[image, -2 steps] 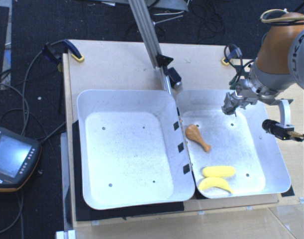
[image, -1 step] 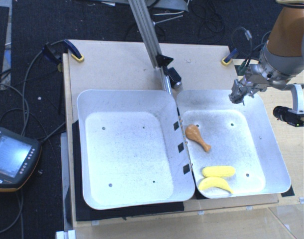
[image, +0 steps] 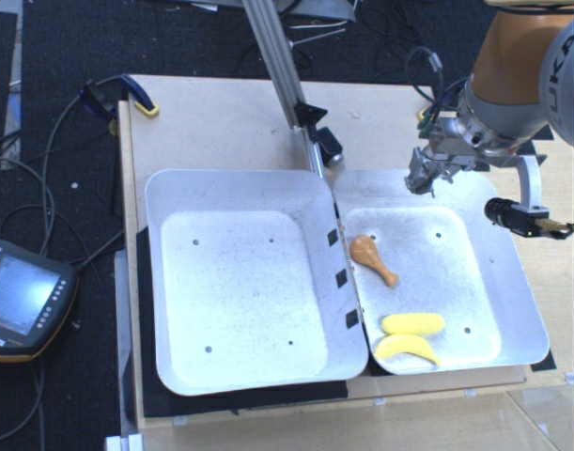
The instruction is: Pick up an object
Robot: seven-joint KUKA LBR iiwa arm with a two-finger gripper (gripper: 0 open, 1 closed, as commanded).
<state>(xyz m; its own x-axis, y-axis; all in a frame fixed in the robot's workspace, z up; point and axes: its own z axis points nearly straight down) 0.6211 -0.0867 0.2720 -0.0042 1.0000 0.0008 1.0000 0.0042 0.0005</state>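
We saw the desk (image: 221, 125) filling the middle of the frame, a pale wooden surface bearing two shallow white bins side by side. The left bin (image: 174, 195) lay at centre left; the right bin (image: 512, 280) lay at centre right, its near edge touching the left bin's. The arm (image: 526, 50), grey with an orange band, entered from the upper right. A slanted metal rail (image: 272, 45) ran from the top centre down to the bins' shared edge. A handheld control pendant (image: 23, 294) rested on the dark floor at the left edge. The gripper (image: 426, 178) hung over the upper rim of the right bin, and we could not tell whether the fingers were apart or together. In the right bin we found a brown toy drumstick (image: 373, 257) near its left wall, and two yellow banana-like pieces (image: 411, 334) just beside each other near its lower edge, well apart from the gripper.
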